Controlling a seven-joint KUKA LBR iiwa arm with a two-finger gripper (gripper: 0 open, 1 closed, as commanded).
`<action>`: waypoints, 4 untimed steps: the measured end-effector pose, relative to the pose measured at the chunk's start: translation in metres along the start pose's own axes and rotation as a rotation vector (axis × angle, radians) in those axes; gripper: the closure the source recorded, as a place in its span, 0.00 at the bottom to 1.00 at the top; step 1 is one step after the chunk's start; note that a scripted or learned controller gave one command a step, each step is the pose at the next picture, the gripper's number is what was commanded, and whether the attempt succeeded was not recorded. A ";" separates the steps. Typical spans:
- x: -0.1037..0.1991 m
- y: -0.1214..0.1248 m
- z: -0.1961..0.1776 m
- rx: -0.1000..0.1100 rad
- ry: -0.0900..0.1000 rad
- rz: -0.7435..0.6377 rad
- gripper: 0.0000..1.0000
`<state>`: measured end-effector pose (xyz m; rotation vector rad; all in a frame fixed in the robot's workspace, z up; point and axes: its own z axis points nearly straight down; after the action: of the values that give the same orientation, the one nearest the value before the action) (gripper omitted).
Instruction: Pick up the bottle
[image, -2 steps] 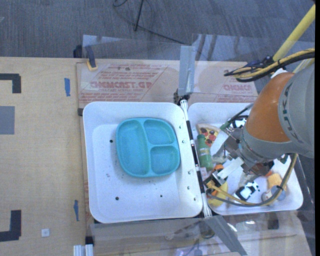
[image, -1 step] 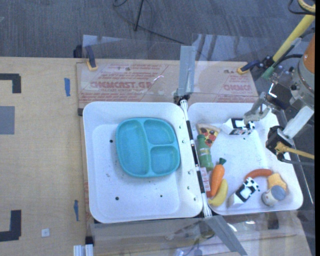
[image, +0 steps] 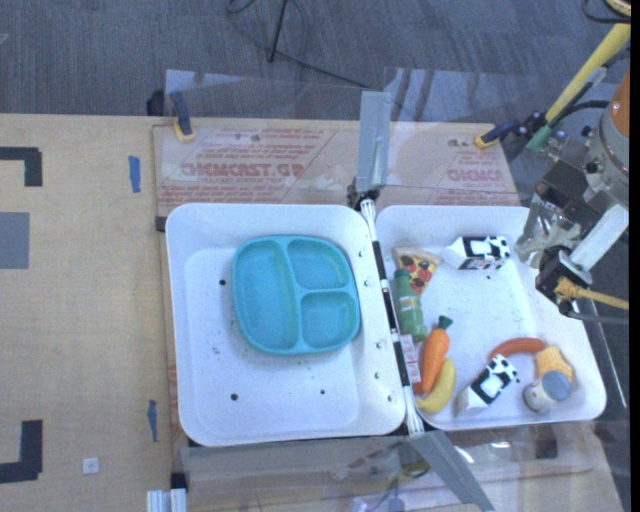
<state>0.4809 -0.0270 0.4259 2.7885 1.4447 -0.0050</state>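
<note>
We note the green bottle (image: 408, 304) lying flat in the right bin (image: 520, 395), close against its left wall, just below a pizza slice toy (image: 416, 268) and above a carrot (image: 434, 355) and banana (image: 438, 390). The gripper (image: 548, 240) hangs over the bin's upper right edge, well apart from the bottle; we cannot tell whether its fingers are apart or together. A black-and-white carton (image: 478, 252) lies near the gripper. The left bin (image: 200, 400) bears a teal divided plate (image: 296, 294).
</note>
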 end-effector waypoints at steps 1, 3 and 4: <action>0.000 0.000 0.000 0.001 0.000 0.000 0.00; -0.040 0.026 0.101 0.003 0.002 -0.233 0.00; -0.068 0.045 0.175 0.004 0.003 -0.483 0.00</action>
<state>0.4786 -0.1089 0.2511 2.3665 2.0733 -0.0035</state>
